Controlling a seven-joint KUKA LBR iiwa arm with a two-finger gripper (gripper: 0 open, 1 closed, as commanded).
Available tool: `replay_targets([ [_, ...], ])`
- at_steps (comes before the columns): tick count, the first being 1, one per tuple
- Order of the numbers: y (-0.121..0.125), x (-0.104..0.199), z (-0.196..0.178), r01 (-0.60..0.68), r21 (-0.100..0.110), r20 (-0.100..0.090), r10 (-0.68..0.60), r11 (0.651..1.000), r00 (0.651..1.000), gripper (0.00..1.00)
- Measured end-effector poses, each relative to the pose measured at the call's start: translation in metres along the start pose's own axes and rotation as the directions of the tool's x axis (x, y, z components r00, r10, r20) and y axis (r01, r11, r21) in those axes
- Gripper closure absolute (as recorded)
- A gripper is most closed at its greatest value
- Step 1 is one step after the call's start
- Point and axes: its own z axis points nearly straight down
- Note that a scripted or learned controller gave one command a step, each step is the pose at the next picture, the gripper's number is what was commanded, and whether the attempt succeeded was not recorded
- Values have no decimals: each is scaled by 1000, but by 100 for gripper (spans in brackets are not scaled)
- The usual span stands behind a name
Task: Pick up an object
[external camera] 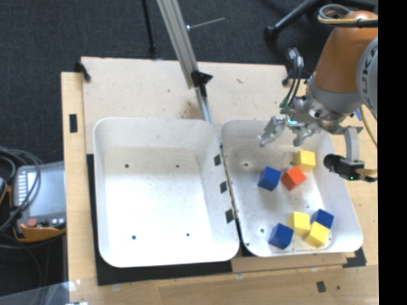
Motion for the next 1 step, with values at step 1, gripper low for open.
replay_targets([
  [1, 1, 0, -3, 0, -5, 0, 0, 1000, 1000, 0],
])
